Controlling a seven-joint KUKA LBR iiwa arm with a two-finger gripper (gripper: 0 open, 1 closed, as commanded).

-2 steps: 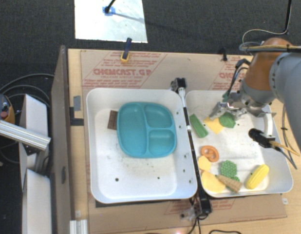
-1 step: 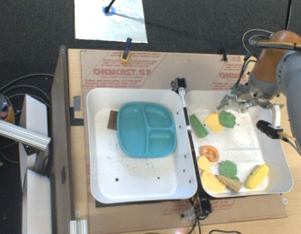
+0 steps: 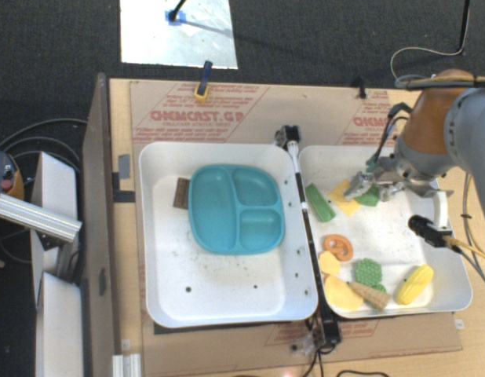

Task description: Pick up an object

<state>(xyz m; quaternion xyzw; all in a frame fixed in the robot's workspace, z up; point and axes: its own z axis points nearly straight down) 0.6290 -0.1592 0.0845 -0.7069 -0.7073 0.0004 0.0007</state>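
The gripper (image 3: 366,185) hovers low at twelve o'clock in the right bin (image 3: 462,289), over a yellow wedge (image 3: 346,197) and a green piece (image 3: 368,198) (finger state: cannot tell); centre on one piece, descend straight, then close

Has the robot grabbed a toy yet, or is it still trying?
Not clearly yet. The gripper is down in the right bin, right at a yellow piece and a green piece, but nothing looks lifted; both appear to lie on the bin floor. Whether it has hold of either is too small to tell. Left to do: close on one toy and raise it.
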